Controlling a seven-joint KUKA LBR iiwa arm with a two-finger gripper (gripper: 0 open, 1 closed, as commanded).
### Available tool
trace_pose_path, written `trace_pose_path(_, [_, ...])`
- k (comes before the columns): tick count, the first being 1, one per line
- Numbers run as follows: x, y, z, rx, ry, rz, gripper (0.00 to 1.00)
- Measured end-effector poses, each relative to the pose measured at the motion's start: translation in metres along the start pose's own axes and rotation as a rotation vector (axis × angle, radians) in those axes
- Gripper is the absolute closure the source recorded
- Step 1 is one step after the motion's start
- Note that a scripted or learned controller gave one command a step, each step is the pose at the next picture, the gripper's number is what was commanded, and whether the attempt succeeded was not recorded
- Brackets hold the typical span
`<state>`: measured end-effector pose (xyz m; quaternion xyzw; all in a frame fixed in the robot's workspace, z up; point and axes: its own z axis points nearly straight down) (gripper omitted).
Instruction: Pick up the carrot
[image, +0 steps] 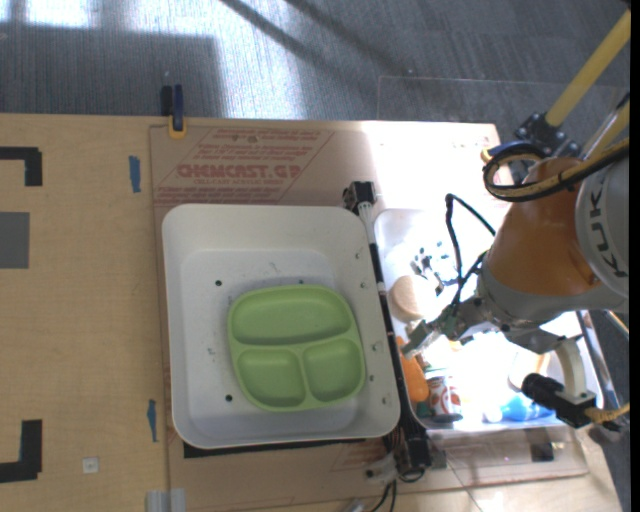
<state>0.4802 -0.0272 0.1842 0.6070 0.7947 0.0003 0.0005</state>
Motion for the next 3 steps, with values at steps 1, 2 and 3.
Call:
trace_pose_path(1, [0.000, 0.000, 0.000, 0.000, 0.000, 0.000, 0.00])
trace_pose_path(2, [-0.070, -0.022, 0.072, 0.009, 0.003, 0.284, 0.00])
trace_pose_path(3, [-0.031, 0.012, -0.001, -0.001, 0.002, 0.688, 0.00])
